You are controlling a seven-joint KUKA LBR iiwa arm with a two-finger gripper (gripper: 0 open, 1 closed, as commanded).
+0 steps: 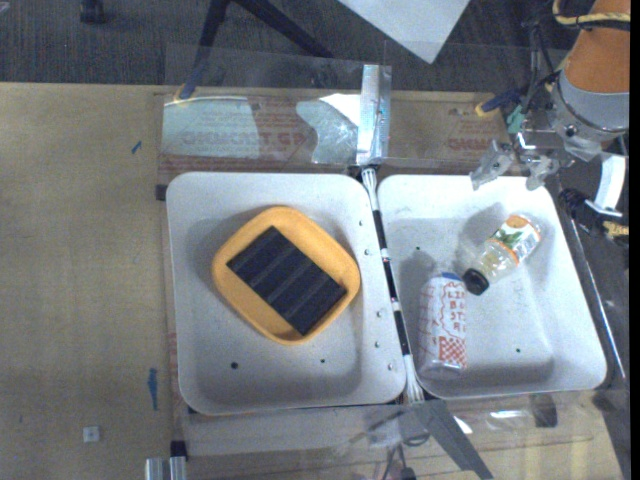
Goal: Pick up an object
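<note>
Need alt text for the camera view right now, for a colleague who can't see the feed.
The claw hangs over the far edge of the right bin, holding nothing, with a clear bottle and a red-and-white can lying in the bin below it. The left bin holds a yellow dish with a dark ribbed insert.

The shallow white left bin [190, 368] holds a rounded yellow plastic dish with a dark ribbed insert [285, 273] near its middle. In the shallow white right bin [570, 353], touching the left one, a small clear plastic bottle with a black cap [503, 251] lies tilted, cap just beside a red-and-white printed can [445, 323] lying in front. The two-finger metal gripper [515, 166] hangs over this bin's far edge, behind the bottle.
</note>
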